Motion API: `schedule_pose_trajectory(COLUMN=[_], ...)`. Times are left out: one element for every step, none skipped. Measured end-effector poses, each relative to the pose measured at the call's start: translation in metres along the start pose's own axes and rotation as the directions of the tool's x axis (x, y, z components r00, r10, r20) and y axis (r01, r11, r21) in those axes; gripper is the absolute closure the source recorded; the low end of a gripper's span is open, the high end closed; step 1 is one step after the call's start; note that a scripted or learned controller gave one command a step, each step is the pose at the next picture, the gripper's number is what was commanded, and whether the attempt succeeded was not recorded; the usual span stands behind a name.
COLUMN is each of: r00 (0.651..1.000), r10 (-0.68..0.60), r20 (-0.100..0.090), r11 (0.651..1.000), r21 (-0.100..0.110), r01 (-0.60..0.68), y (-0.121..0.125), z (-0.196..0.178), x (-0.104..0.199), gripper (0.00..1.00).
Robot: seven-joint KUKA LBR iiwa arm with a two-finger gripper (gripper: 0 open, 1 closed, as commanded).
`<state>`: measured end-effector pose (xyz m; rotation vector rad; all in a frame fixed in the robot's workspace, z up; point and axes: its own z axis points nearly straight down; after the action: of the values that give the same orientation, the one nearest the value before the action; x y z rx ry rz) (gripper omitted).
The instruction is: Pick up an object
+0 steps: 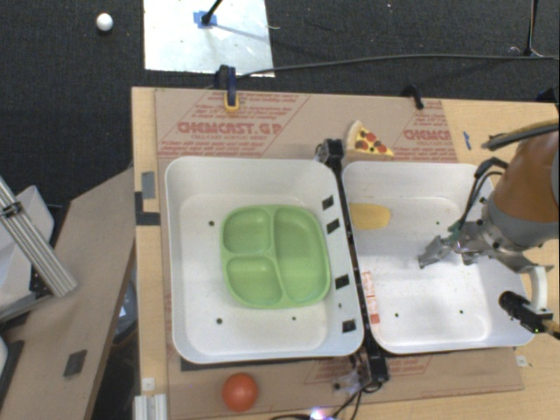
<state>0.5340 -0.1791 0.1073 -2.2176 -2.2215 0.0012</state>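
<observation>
My gripper [435, 256] hangs low in the right bin [411, 326], its grip unclear from here, and the yellow piece [370, 216] lies near the divider, so I should centre above it before descending.

Dark carpet floor [52, 103], wood bench [289, 116]

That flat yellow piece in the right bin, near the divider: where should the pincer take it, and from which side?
The yellow piece lies flat on the right bin floor, so it probably offers only thin edges. Come straight down from above and close across its shorter width, top to bottom in the camera view. The pincer sits to its right, so approach from that side.
</observation>
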Motion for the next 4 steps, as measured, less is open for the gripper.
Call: schedule_pose_trajectory(r00=[1.000,1.000,1.000,1.000], r10=[0.001,0.000,0.001,-0.002], r20=[0.001,0.002,0.004,0.004], r11=[1.000,1.000,1.000,1.000], r21=[-0.002,-0.006,-0.009,-0.010], r01=[-0.001,0.000,-0.001,0.002], y=[0.000,0.002,-0.005,-0.012], z=[0.024,0.012,-0.048,-0.107], x=[0.000,0.000,-0.004,-0.001], gripper=[0.00,1.00,1.00,1.00])
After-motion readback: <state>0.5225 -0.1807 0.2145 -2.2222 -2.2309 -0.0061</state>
